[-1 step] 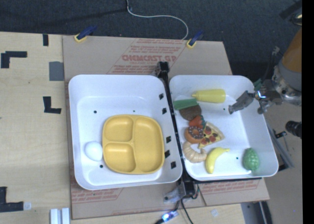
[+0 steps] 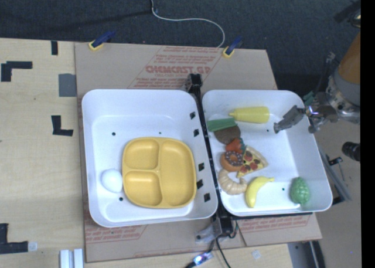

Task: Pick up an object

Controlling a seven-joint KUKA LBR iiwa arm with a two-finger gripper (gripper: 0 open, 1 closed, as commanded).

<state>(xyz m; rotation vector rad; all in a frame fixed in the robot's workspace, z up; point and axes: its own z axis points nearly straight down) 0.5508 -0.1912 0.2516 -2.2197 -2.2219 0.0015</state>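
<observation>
Tool [image 2: 291, 118] at 3 o'clock of the right bin [image 2: 313, 161], over its rim, nothing between the fingers; can't tell the gap. Corn [image 2: 250, 114] just left of it, near 12. Pizza [image 2: 249, 161] mid-bin, banana [image 2: 256, 190] at 6, green lump [image 2: 300, 191] at 5. Left bin [image 2: 96, 120]: yellow tray [image 2: 159, 172], white egg [image 2: 111, 180] at its 9.
</observation>
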